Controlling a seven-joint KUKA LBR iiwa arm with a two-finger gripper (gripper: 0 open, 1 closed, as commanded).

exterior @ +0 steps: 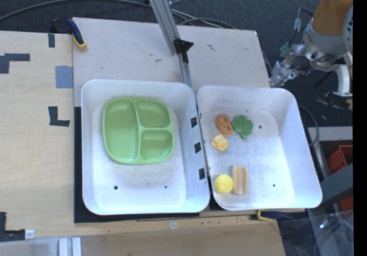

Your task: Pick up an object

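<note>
Evidently the arm stood back from the work: its gripper [279, 75] hung off the right bin [298, 134] at about one o'clock from the bin's middle, just outside the far rim, and whether it was clenched or released could not be told. The candidates lay loose in that bin: an orange piece [223, 124] touching a green one [242, 126] near eleven o'clock, a yellow chunk [219, 143] just below, and a yellow ball [223, 183] beside a tan block [239, 180] at seven o'clock. The green plate [138, 130] sat alone in the left bin [94, 151], probably as a drop-off.
</note>
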